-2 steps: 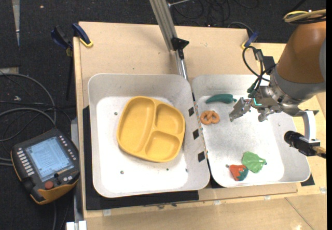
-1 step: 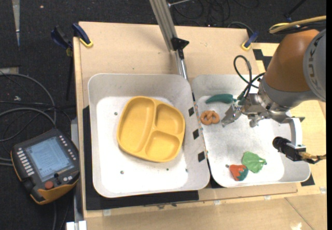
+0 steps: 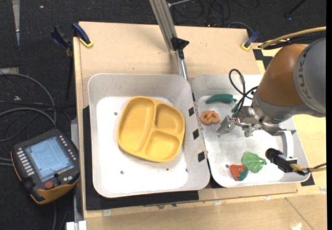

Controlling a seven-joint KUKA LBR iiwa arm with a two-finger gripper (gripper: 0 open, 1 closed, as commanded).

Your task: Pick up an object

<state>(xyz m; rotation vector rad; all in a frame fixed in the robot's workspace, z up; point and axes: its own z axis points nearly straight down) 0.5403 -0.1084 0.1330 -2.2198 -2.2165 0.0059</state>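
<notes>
The tabletop (image 3: 129,47) carries two shallow white bins side by side. The left bin (image 3: 104,120) holds a yellow divided plate (image 3: 151,129) near its centre, with free white floor all around it, most of it toward 6 and 9 o'clock.

The right bin (image 3: 218,164) is more crowded. The grey arm with its orange band (image 3: 282,76) comes in from 3 o'clock and covers much of the bin's right half. The gripper (image 3: 226,126) hangs over the middle of this bin, and I cannot tell whether it is spread or pressed together.

A small brown pretzel (image 3: 209,117) lies just beside the gripper, at 10 o'clock from it, close to the rim shared with the left bin. It is light brown, twisted, with small holes. A dark green curved piece (image 3: 220,99) lies at 12 o'clock from the pretzel. At 5 o'clock from the gripper, near the front rim, lie a light green object (image 3: 252,161) and a red-orange object (image 3: 238,172), touching each other. The bin floor between the pretzel and these two is open.
</notes>
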